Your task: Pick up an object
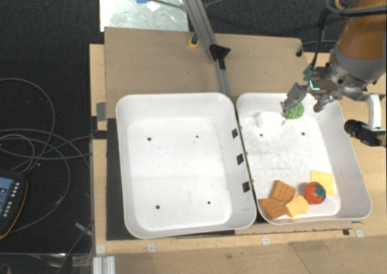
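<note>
Grey arm segments with an orange band reach in from the right side of the bench, and the gripper [305,98] hangs over the far edge of the right bin [347,164]. Its two fingers stand apart, one on either side of a small green leafy object [294,110]; the left finger [295,94] touches the green object's top, while the right finger [319,101] is clearly separate from it, so the claw reads as spread rather than closed on anything. The green object sits at the far rim of the right bin, near the middle of that edge. Whether it rests on the bin floor or is lifted slightly cannot be told.

At the near end of the right bin lies a cluster of toy foods: a red tomato [314,193] with a green stem, a yellow wedge [323,180] just behind it, and three orange-brown waffle or cracker pieces [282,198] touching one another toward the near left corner.

The left bin [130,164] stands directly beside the right one, their rims touching along the middle of the bench.

No brand, label or legible writing can be made out on the bins, the objects or the arm; a handheld device [9,200] at the left edge is too blurred to read.
</note>
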### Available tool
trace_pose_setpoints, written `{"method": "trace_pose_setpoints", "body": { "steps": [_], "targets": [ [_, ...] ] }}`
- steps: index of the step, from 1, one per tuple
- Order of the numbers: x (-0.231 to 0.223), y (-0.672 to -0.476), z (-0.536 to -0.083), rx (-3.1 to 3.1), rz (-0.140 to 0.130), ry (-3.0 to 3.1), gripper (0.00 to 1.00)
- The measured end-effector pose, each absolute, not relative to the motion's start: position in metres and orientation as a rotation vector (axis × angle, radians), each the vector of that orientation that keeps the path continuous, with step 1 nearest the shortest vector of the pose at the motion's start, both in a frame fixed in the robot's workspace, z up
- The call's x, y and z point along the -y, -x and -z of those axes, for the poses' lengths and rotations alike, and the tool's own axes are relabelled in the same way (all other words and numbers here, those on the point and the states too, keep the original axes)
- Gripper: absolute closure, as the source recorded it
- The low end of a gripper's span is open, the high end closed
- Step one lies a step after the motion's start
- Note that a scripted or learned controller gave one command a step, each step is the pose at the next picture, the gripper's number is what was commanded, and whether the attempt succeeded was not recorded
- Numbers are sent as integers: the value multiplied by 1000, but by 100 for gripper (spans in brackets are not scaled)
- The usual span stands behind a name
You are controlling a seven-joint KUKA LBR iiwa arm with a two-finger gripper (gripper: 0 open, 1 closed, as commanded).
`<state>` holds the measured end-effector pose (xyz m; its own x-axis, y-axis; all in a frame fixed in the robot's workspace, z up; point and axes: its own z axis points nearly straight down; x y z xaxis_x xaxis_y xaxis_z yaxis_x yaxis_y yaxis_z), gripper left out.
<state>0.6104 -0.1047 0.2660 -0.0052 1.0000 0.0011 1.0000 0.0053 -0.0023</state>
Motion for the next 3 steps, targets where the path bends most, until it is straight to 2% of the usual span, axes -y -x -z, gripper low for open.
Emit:
{"method": "trace_pose_setpoints", "body": {
  "steps": [1,3],
  "targets": [
    [105,-611,-268,2227,2,2217,0],
    [108,-609,-183,2221,-3,2219,0]
  ]
}}
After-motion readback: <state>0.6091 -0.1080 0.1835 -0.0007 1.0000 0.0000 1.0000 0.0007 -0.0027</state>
